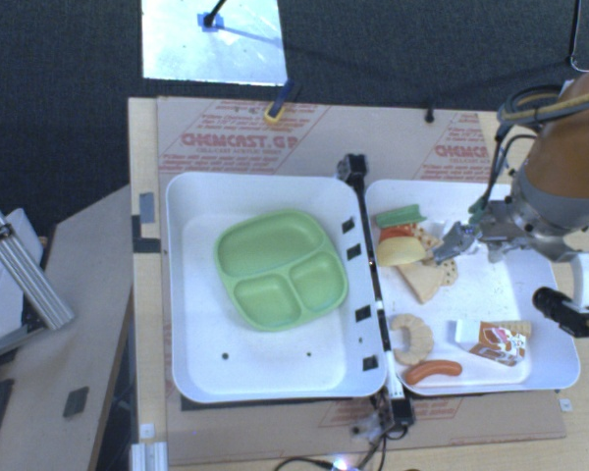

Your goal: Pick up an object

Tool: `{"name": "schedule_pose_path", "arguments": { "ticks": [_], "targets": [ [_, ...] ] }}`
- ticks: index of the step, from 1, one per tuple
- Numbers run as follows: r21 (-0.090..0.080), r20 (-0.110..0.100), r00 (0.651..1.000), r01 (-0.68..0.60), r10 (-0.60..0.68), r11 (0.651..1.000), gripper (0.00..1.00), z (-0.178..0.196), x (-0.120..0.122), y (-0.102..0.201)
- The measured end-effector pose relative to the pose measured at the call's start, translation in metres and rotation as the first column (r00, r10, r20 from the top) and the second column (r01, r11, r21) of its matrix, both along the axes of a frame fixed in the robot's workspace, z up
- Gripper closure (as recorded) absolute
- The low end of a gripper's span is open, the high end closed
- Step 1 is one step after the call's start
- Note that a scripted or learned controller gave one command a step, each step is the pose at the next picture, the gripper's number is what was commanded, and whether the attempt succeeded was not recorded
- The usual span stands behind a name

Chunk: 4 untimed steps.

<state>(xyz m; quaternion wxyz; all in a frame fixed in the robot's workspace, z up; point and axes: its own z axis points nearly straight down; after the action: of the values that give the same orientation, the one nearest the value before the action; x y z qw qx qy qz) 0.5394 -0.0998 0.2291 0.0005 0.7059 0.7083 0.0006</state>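
Arm: the grey arm (560, 165) with its orange band reaches in from the right, over the upper part of the right bin.
Gripper: the gripper (450, 247) hangs low over the right bin's upper left area, pointing left toward the cluster of food pieces.
Fingers: their tips sit at the right edge of the cluster, just beside the tan wedge; whether they are apart or closed, and whether anything is caught between them, cannot be told from this slant.
Right bin: the white bin (545, 361) holds all the small objects.
Cluster by the gripper: a green strip (401, 214) lies at the top, a red piece (398, 232) just under it, a yellow piece (399, 252) below that, and a tan wedge (422, 281) lowest, all touching or nearly so.
Lower objects: a pale ring-shaped piece (410, 338) lies near the bin's left wall, an orange sausage-like piece (433, 370) just below it, and a brown-and-white packet (491, 340) to their right, well apart from the gripper.
Left bin: the white bin (191, 292) holds a green divided tray (280, 268), lying flat near its middle.
Desk: both bins rest side by side on a printed cardboard sheet (236, 137) on the desk.
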Motion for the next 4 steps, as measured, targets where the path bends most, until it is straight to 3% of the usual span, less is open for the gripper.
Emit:
{"name": "schedule_pose_path", "arguments": {
  "ticks": [2, 3, 4],
  "targets": [
    [0.002, -0.006, 1.0, 0.002, -0.002, 1.0, 0.0, -0.123, -0.009, 0.007],
    [0.001, -0.003, 1.0, 0.003, -0.003, 1.0, 0.0, -0.146, -0.009, 0.008],
    [0.0, 0.0, 1.0, 0.003, -0.003, 1.0, 1.0, -0.135, -0.008, 0.007]
  ]
}}
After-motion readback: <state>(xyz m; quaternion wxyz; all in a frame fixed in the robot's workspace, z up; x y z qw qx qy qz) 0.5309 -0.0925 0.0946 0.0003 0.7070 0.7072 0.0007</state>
